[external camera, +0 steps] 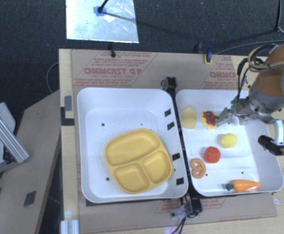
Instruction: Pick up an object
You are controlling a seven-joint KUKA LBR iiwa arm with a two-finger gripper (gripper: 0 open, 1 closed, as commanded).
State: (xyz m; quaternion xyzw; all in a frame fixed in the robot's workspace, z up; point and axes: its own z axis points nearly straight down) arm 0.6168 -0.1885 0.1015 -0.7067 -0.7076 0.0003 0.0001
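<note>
Six toys lie loose in the right bin (268, 177), ready for picking. Gripper (223, 117) hovers by the pizza slice (209, 119); its grip is unreadable.

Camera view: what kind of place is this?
Probably a robotics lab pick-and-place test bench, not a kitchen. Two white bins sit on a protective-film board; toy food such as a carrot lies in one, and the arm's tool reaches in.
</note>
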